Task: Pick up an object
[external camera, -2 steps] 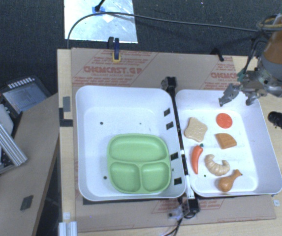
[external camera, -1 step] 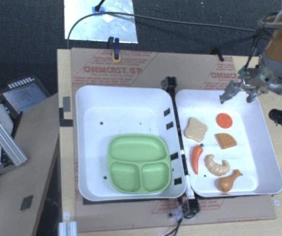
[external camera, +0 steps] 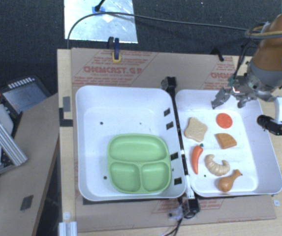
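My gripper [external camera: 232, 99] hangs open over the far part of the right bin [external camera: 264, 146], its two dark fingers spread apart with nothing between them. Just below it lies a red round slice [external camera: 224, 120]. Further toward the front are a tan bread slice [external camera: 196, 130], an orange wedge [external camera: 226, 140], a red chili pepper [external camera: 196, 158], a pale croissant [external camera: 217, 165] and a brown drumstick [external camera: 228, 181].
The left bin [external camera: 96, 107] holds a green divided tray [external camera: 138, 162]. A black clip divider [external camera: 176, 132] runs between the bins. Cardboard lies under both bins, and a yellow clamp [external camera: 115, 50] sits at its far edge.
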Robot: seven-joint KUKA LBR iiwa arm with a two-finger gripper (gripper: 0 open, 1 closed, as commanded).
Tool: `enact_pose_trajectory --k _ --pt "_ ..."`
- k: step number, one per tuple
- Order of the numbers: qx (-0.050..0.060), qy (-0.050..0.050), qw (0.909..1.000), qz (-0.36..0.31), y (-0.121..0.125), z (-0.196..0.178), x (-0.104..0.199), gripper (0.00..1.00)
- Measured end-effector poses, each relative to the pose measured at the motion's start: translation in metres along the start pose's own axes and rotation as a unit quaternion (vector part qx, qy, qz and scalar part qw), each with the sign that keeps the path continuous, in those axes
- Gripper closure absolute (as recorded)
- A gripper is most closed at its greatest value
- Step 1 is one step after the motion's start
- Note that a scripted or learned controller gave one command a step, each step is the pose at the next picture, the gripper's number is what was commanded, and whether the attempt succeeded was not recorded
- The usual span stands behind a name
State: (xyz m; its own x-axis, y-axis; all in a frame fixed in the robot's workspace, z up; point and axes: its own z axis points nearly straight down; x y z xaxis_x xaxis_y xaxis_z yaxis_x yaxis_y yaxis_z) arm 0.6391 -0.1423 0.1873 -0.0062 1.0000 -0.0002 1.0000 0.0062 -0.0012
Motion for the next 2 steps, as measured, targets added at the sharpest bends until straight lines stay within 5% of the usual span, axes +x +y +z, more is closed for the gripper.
enact_pose_trajectory --k 2 --pt "0.000 0.000 1.0000 0.000 0.007 0.096 0.004 0.00"
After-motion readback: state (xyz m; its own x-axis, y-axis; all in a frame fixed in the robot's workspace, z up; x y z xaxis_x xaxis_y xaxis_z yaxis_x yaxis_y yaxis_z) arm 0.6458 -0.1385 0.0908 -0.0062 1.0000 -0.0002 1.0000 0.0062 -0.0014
